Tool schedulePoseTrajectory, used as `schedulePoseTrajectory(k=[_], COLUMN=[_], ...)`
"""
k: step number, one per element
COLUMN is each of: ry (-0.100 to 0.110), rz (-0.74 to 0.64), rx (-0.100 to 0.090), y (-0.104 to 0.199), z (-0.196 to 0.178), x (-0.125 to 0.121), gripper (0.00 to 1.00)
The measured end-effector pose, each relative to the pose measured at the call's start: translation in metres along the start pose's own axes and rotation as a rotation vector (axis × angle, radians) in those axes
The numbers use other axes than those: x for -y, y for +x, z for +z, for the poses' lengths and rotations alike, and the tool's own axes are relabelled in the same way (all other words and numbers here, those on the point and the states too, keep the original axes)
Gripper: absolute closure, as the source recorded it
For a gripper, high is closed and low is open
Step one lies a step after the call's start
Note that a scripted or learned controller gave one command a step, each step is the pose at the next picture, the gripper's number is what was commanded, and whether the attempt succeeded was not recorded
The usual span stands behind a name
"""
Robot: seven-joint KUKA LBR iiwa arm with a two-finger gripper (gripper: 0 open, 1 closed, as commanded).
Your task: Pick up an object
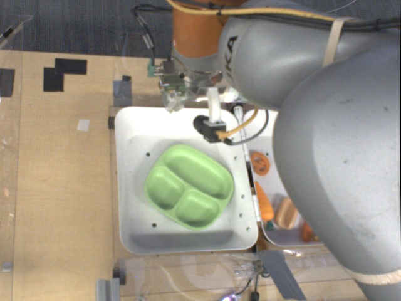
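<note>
A light green divided plate (190,185) lies tilted in the middle of the left white bin (128,231). My gripper (172,100) hangs over the far rim of that bin, above and a little left of the plate, apart from it. Nothing shows in its grasp. The right bin (268,144) holds small items: an orange round piece (260,163), a carrot (264,204), a tan cylinder-like object (287,212) and a reddish-orange piece (306,232). The arm's large grey body covers most of the right bin.
The wooden bench (56,187) spreads to the left of the bins, with black patches (64,73) near its far edge. A grey bracket (122,91) stands at the left bin's far left corner.
</note>
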State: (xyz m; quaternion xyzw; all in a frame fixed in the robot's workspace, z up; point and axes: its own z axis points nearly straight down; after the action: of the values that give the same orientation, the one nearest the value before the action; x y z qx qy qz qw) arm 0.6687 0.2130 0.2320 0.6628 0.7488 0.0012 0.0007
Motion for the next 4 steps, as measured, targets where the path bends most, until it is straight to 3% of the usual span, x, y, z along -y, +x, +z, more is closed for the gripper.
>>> schedulePoseTrajectory(k=[1,2,3,4], ry=[-0.003,-0.005,-0.003,0.0], rz=[-0.08,-0.073,-0.076,0.019], rx=[0.0,-0.001,-0.001,-0.001], y=[-0.072,-0.043,0.0,0.013], z=[-0.004,-0.091,-0.094,-0.016], x=[0.008,0.005,0.0,-0.002], gripper=[1.0,1.0,1.0,1.0])
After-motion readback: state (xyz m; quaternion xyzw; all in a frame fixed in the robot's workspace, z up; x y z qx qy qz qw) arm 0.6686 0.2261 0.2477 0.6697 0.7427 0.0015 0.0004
